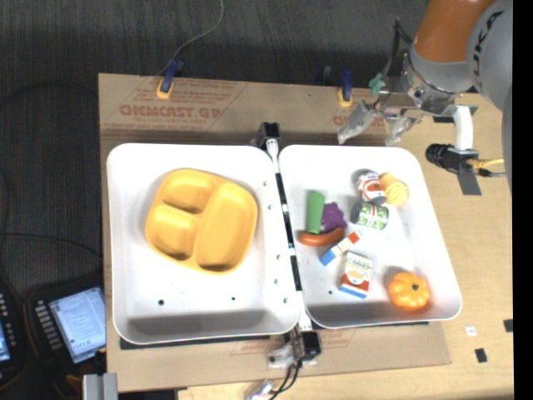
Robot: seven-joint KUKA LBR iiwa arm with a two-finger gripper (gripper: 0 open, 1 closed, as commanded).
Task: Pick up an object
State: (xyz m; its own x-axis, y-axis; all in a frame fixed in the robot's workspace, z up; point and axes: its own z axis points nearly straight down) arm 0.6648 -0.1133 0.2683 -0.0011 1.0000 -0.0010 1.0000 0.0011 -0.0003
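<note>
Cardboard-topped bench [166, 111] — gripper [379, 125] above right bin's [433, 223] far rim, fingers spread, pinching nothing.

In the upper right of the frame, the arm [491, 23] is showing a smooth grey shell with a broad orange band and dark lettering. Below the band, a grey wrist is carrying the hand [379, 123], metallic silver-grey, with a small green part beside it.

Two white bins [125, 223], one yellow tray [202, 219], two cans [371, 216], one pumpkin [408, 291]
</note>
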